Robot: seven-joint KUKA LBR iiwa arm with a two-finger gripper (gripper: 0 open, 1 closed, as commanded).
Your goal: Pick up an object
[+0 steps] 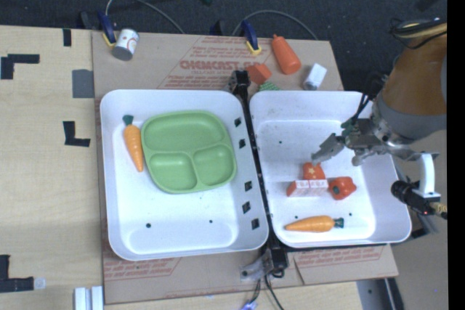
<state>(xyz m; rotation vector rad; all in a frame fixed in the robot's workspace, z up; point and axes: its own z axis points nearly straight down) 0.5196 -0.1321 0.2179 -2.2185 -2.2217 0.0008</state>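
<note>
The right bin (290,120) holds a small red and orange piece (314,171), a red and white pack (308,187), a red pepper (342,187) and a carrot (312,224) near its front wall. My gripper (342,153) hangs over this bin's right half, just above and to the right of the red cluster. Its two grey fingers (325,148) are spread open and nothing sits between them. In the left bin (116,178) lie a green divided plate (189,151) and a second carrot (133,146) beside the plate's left edge.
Behind the bins on the cardboard lie an orange toy (285,54), a small white cube (314,75), an orange block (259,72) and a small can (126,43). Two blue clamps (252,40) grip the board's far edge. Cables run across the dark floor.
</note>
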